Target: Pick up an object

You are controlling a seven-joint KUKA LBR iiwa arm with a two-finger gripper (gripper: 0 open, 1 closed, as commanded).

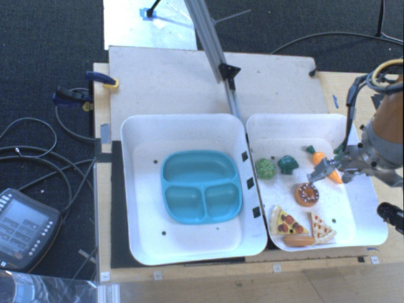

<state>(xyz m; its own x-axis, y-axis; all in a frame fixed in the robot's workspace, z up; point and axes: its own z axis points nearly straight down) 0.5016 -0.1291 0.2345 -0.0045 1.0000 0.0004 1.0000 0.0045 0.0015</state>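
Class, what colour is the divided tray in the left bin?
Teal blue; the tray shows plainly in the camera view, lying in the left bin.

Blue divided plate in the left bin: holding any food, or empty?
Empty. The blue divided plate shows bare blue in all three compartments; the toy food lies in the right bin.

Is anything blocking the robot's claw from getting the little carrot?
Nothing visible does. The end effector sits right at the small orange toy carrot in the right white bin. The brown toy donut lies below it, apart.
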